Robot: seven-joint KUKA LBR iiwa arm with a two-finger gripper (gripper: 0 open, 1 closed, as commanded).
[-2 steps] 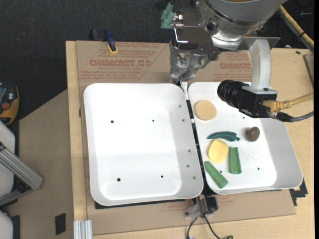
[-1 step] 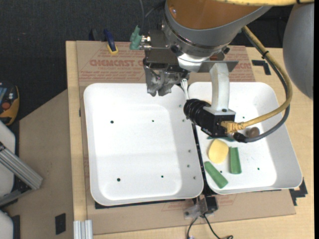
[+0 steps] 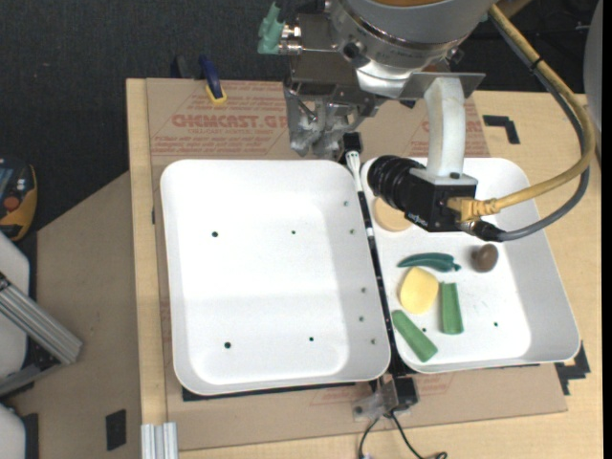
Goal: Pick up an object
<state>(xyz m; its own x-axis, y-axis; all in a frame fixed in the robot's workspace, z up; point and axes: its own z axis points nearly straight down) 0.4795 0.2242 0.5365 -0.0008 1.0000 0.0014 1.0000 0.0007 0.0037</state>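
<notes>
The gripper point(image 3: 325, 132) hangs at the upper middle of the frame, just above the top edge of the left bin point(image 3: 191, 256); its state cannot be told from here (the wrist hides much of it). In the right bin point(image 3: 535, 338), lower right, lie a yellow lemon-like piece point(image 3: 418, 290), three green pieces, perhaps pods point(image 3: 449, 308), and a small brown ball point(image 3: 486, 257).

Two shallow white plastic bins point(image 3: 258, 275) are sitting side by side; three green pieces point(image 3: 449, 307), one yellow rounded lump point(image 3: 418, 291) and one small brown ball point(image 3: 486, 257) are lying in the right one.
</notes>
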